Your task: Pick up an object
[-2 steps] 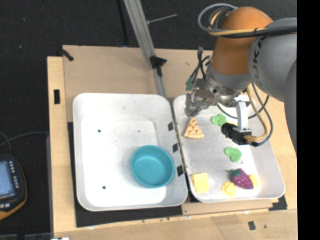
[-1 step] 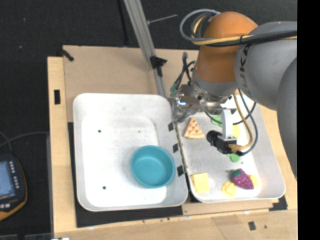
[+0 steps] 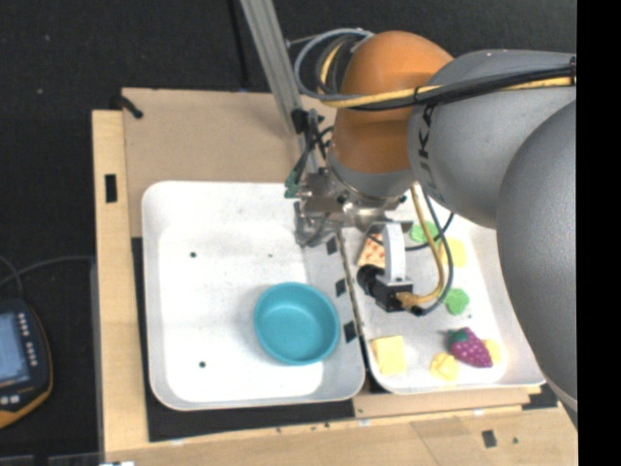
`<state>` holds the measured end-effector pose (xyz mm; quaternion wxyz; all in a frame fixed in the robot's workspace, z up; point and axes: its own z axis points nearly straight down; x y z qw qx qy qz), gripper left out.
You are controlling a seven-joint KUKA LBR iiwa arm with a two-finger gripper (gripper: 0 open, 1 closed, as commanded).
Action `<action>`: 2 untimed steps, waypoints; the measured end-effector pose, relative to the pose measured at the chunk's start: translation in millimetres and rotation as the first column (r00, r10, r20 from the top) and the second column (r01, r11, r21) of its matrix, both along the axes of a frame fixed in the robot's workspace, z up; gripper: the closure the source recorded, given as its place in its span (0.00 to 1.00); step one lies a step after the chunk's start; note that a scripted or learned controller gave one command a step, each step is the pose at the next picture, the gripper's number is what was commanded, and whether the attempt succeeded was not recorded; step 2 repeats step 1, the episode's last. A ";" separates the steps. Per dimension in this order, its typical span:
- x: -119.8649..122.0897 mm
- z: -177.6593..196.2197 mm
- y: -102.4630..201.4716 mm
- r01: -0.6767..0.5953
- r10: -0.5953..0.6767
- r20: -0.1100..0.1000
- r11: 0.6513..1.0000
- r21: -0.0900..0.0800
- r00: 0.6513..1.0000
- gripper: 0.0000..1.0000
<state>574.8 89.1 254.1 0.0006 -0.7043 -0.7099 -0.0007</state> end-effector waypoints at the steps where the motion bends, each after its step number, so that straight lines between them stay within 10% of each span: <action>1: 0.4 -0.1 -2.9 0.006 -0.006 0.000 1.000 0.000 1.000 0.00; 2: 0.4 -0.1 -2.9 0.006 -0.006 0.000 1.000 0.000 1.000 0.00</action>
